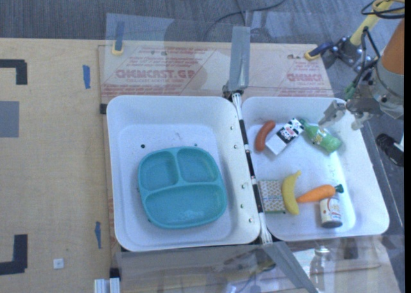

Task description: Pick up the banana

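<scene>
1. Two shallow white bins sit side by side on the wooden worktop [51, 176], seen from the camera above: the left bin [122, 124] and the right bin [369, 176].
2. A teal divided plate [183, 186] lies flat in the left bin, toward its near side.
3. The banana [291, 192] lies in the right bin's near-left part, curved, its long side running roughly front to back.
4. Just left of the banana, touching or nearly so, lies a small patterned packet [271, 196]; just right of it lies an orange carrot [316, 193] with a dark green tip.
5. A small can [331, 212] rests below the carrot, near the bin's front right.
6. Farther back lie a red sausage [264, 135], a black-and-white carton [286, 136] and a green object [324, 139].
7. The pincer [342, 115] hangs over the right bin's far right corner, well apart from the banana, its two grey fingers spread apart with nothing between them.
</scene>
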{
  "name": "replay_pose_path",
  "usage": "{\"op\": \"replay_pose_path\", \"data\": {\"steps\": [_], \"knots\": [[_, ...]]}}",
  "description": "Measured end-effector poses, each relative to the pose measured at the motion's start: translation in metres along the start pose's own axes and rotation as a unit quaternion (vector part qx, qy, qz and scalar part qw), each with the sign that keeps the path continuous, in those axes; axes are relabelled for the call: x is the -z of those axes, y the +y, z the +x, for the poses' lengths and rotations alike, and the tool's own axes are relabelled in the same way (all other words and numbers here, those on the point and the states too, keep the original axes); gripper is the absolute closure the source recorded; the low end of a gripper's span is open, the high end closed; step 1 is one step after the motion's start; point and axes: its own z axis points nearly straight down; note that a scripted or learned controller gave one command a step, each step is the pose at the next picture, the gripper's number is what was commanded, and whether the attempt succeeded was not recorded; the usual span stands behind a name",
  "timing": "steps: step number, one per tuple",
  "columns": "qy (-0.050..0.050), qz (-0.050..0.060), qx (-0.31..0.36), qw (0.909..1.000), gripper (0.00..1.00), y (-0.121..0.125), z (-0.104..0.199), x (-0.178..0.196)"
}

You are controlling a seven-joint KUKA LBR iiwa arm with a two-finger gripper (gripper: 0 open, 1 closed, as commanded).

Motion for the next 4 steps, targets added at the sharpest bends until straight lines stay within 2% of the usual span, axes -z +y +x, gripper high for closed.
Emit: {"op": "replay_pose_path", "data": {"steps": [1,2,3,4], "knots": [[0.0,-0.002,0.064,0.9979,0.0,-0.056,0.042,-0.128],[-0.004,-0.007,0.044,0.999,0.0,-0.087,0.07,-0.128],[0.0,0.0,0.085,0.9964,0.0,-0.097,0.097,-0.033],[0.001,0.002,0.002,1.0,0.0,-0.121,0.13,-0.034]]}}
